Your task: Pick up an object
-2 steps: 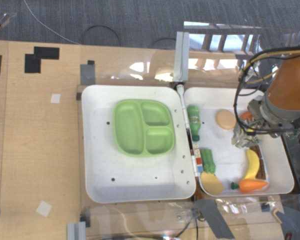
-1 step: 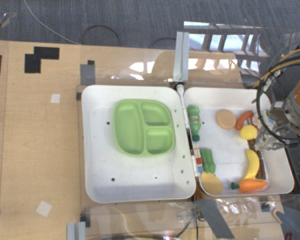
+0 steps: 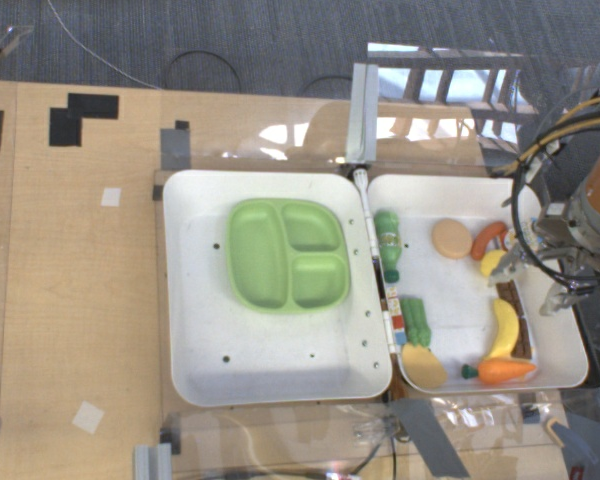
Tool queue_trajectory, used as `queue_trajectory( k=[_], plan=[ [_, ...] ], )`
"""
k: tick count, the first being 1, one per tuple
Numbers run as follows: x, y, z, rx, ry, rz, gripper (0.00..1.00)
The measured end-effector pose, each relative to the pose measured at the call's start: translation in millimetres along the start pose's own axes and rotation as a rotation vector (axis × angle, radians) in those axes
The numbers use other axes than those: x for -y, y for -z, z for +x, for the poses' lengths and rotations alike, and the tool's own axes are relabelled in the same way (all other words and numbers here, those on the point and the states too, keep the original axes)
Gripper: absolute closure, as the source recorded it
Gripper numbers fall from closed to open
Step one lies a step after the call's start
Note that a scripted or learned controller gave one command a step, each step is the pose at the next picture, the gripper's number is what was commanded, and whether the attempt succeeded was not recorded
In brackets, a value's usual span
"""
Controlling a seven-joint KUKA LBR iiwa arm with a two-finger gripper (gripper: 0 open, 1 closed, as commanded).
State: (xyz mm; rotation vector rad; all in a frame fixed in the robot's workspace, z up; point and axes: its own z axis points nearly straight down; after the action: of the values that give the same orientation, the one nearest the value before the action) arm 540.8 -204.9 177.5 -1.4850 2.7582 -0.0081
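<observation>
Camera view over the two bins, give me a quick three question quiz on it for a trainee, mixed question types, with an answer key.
1. True or false: the green divided plate lies in the left bin.
2. Multiple choice: which item lies nearest the front right corner of the right bin? A) green bottle B) carrot C) tan round bun
3. Fill in: the yellow banana lies just behind the ____.

Key: 1 true. 2 B. 3 carrot.
</observation>
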Motion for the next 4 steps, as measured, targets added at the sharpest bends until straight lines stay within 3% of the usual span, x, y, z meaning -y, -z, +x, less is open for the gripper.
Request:
queue_trajectory(
  k=[1,2,3,4],
  plan=[
    [-41,-77,28,-0.001,0.283,0.005,0.0],
    [-51,-82,9,-0.009,0.709,0.012,0.0],
    [12,-83,-58,-0.001,0.664,0.015,0.0],
    [-11,-87,-16,0.0,0.716,0.004,0.0]
  ],
)
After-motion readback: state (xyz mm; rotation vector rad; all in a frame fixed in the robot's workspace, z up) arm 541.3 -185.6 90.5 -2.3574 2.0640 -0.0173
